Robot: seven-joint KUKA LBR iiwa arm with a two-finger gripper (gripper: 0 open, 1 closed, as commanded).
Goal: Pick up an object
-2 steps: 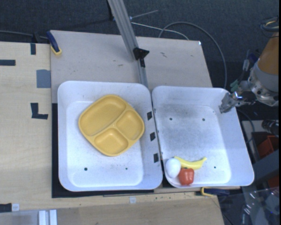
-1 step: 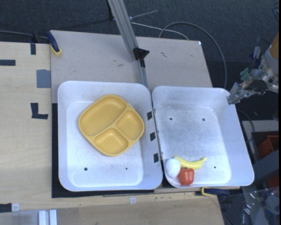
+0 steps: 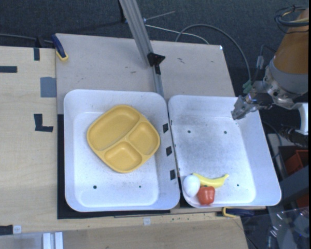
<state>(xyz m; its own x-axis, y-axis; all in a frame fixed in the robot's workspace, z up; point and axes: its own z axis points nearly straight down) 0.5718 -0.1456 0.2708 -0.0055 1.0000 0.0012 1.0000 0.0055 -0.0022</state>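
Banana [image 3: 213,180] near bin's front; gripper [image 3: 240,109] over far-right rim.

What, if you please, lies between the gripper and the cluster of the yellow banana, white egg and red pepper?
In the camera view, only the right white bin's bare speckled floor separates the gripper from the yellow banana, white egg and red pepper.

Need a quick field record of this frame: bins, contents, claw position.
left bin: holds yellow divided plate
right bin: banana, white ball, red object, clustered at its near-left corner
claw: over the right bin's far-right edge, apart from the cluster
claw contents: nothing seen between the fingers
arm: enters from the view's right
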